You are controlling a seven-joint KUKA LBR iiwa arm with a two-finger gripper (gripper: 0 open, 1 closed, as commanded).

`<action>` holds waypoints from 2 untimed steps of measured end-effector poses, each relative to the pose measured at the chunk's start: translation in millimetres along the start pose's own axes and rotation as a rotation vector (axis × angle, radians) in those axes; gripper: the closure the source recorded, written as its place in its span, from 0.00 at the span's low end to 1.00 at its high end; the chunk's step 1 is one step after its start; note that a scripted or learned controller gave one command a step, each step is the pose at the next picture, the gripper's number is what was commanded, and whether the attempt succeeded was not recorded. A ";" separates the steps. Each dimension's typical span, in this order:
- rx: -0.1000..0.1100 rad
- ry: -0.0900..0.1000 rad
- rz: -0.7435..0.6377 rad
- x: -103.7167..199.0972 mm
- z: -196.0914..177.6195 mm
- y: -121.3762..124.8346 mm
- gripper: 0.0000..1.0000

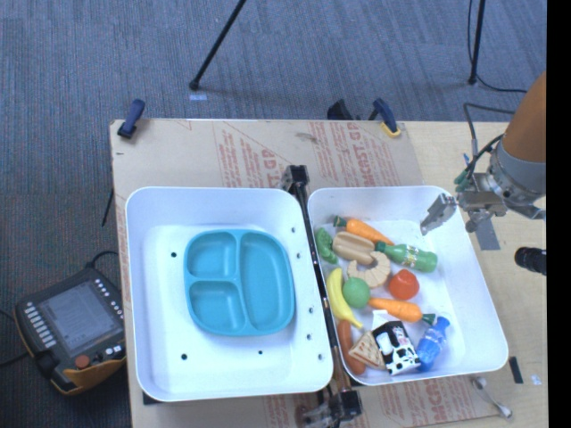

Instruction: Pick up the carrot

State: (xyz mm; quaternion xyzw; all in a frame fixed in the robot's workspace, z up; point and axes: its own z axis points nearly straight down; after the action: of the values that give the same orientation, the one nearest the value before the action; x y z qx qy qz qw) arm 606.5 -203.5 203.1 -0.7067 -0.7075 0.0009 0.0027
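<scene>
Camera view recorded: two shallow white plastic bins (143, 239), the left holding a turquoise three-compartment plate (239, 282), the right a heap of toy food; grey arm with two-finger gripper (459, 214) spread open and empty above the right bin's far-right rim. Two orange tapered carrots lay in that heap, one (368, 232) near the far wall, another (397, 309) below the red tomato (403, 284). Judged light, stiff, smooth plastic, best pinched across mid-length; neighbours crowded both, and the arm was cut off at the frame edge.
</scene>
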 end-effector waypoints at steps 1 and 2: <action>0.002 0.001 0.197 39.4 93.1 -92.7 0.00; 0.001 0.001 0.133 101.1 118.3 -112.0 0.00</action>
State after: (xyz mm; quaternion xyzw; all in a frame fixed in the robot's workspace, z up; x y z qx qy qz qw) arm 493.8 -102.3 85.6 -0.7521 -0.6591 0.0013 0.0035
